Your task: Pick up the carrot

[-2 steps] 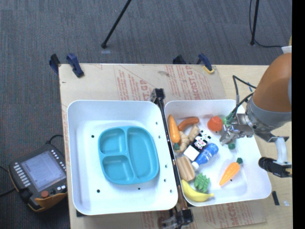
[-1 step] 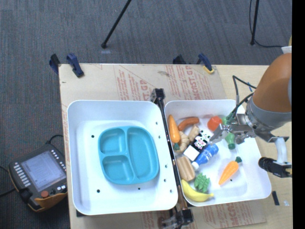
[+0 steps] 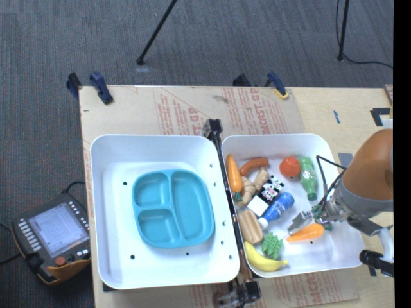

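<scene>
The carrot [image 3: 306,233], orange with a green tip, lies on the floor of the right bin [image 3: 324,143] near its front right part. My gripper [image 3: 309,222] sits directly over the carrot's right half, low in the bin and touching or nearly touching it. The grey wrist and orange band [image 3: 376,165] rise to the right of it. A second orange, carrot-shaped piece [image 3: 234,173] rests against the bin's left wall.
Around the carrot lie a blue bottle [image 3: 277,207], a green bottle [image 3: 308,177], a tomato [image 3: 290,166], a sausage [image 3: 254,165], a green leafy toy [image 3: 272,244] and a banana [image 3: 266,260]. The left bin [image 3: 103,172] holds a blue divided plate [image 3: 173,207].
</scene>
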Robot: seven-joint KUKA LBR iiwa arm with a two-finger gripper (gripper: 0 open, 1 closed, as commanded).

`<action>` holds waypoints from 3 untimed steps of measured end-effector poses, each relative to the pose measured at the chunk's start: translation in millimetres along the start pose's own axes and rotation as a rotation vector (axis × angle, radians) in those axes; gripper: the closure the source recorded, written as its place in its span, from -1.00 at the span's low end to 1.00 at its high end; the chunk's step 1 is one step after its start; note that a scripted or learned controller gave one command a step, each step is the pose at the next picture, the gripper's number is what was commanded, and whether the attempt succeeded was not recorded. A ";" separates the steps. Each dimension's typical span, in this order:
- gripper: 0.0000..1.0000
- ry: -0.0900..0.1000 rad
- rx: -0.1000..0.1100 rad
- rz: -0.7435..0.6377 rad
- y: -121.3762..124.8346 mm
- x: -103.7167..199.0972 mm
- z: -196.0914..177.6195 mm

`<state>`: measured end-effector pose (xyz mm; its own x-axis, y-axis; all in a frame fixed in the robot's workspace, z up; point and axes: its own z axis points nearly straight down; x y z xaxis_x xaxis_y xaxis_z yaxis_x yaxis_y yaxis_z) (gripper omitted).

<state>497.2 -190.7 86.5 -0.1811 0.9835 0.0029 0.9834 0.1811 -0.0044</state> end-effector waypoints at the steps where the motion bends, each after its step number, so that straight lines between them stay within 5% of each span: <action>1: -1.00 -0.001 -0.002 -0.073 -15.3 37.2 -0.8; 3: -1.00 -0.004 -0.005 -0.479 -2.9 101.4 -31.7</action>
<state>476.2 -91.6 118.6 -0.6142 0.7891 -0.0005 0.7891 0.6142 0.0008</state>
